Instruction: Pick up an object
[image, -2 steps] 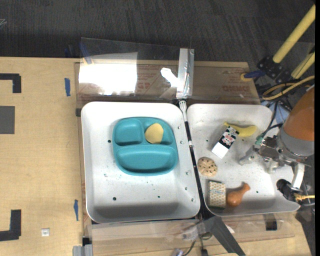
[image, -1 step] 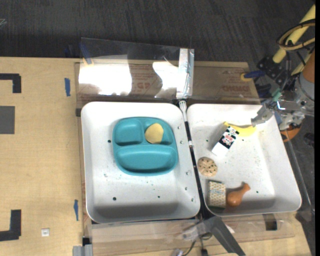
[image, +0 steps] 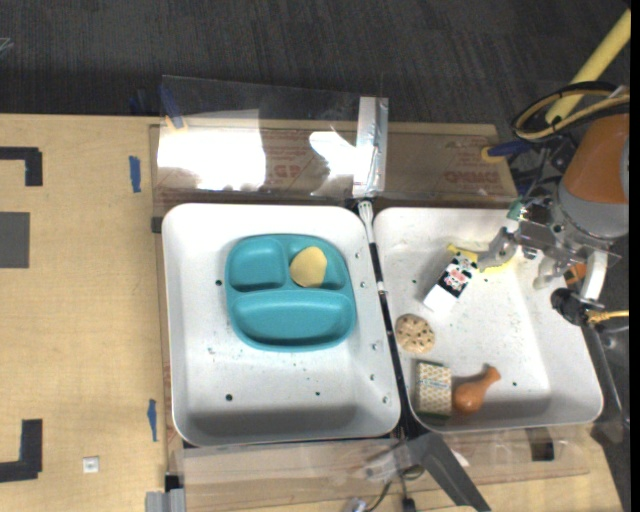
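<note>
Two shallow white bins sit side by side on the table (image: 70, 300), their inner rims meeting along a dark seam near the middle. The left bin (image: 200, 390) carries a teal divided plate (image: 290, 312) in its upper half, with a yellow, lemon-like object (image: 308, 267) in the plate's upper right compartment; the lower half of that bin's floor is bare. In the right bin (image: 520, 350), a small white and black packet (image: 451, 282) lies tilted near the top centre, its print too small to read. A round speckled cookie (image: 414, 333) rests close to the left wall, and a patterned square block (image: 433, 387) touches an orange drumstick-shaped toy (image: 474, 390) along the near wall. The centre and right of this bin's floor stay open. The gripper (image: 560, 262) hangs over the bin's upper right corner, well apart from the drumstick and nearer the packet; whether its fingers stand wide or narrow cannot be told, and nothing shows between them. Behind the bins, a clear sheet (image: 270, 150) and brown cardboard (image: 440, 165) bear faint red lettering that cannot be made out.
</note>
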